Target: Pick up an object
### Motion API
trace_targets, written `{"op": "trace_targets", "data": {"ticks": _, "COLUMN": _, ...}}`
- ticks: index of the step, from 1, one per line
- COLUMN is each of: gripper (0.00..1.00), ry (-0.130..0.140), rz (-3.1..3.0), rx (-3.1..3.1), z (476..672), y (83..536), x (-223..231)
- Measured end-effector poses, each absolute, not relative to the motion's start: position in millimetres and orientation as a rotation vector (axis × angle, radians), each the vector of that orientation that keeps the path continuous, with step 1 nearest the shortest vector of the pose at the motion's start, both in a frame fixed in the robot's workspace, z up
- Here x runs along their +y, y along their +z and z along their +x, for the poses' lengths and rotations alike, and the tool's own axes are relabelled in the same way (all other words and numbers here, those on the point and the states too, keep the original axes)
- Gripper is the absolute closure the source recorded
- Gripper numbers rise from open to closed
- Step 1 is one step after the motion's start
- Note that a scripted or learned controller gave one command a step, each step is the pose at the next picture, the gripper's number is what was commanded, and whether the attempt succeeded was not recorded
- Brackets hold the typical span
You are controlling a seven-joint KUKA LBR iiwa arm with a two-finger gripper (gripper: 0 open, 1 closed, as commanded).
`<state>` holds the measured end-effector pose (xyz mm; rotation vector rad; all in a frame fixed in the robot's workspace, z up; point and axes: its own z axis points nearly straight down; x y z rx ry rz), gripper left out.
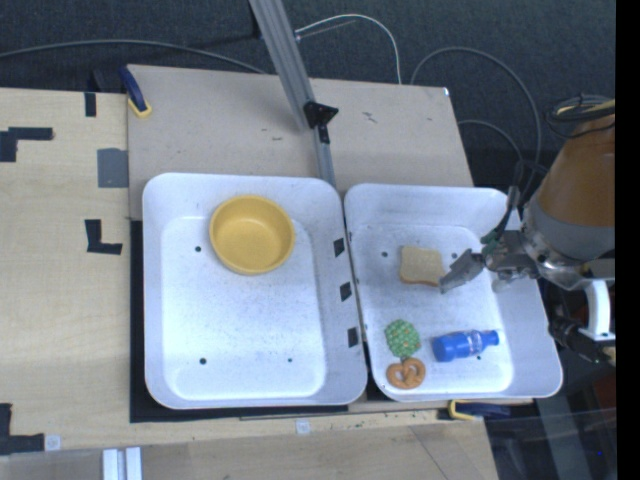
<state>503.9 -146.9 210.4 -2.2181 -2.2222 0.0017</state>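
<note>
In the right bin (520, 213) lie a tan slice of bread (420, 265), a green knobbly piece (402, 337), a brown pretzel (406, 372) and a blue bottle (463, 344) on its side. My gripper (458, 273) hangs low just right of the bread, at its edge, pointing toward it. Nothing is visibly held in it. A yellow bowl (252, 233) sits at the back of the left bin (170, 298).
A grey pole (290, 58) slants down from the top to the gap between the bins. Cables loop over the dark floor behind the right bin. The arm's orange band (585, 173) is above the right bin's right wall.
</note>
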Motion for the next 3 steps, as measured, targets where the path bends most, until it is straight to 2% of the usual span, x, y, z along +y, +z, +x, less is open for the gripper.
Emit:
{"op": "trace_targets", "data": {"ticks": 1, "gripper": 0.00, "ry": 0.001, "rz": -2.219, "rx": -2.222, "z": 503.9, "y": 210.5, "x": -147.1}}
{"op": "trace_targets", "data": {"ticks": 2, "gripper": 0.00, "ry": 0.007, "rz": -2.216, "rx": -2.219, "z": 512.1, "y": 160.6, "x": -146.0}}
{"op": "trace_targets", "data": {"ticks": 3, "gripper": 0.00, "ry": 0.007, "rz": -2.216, "rx": -2.217, "z": 502.5, "y": 112.8, "x": -143.1}}
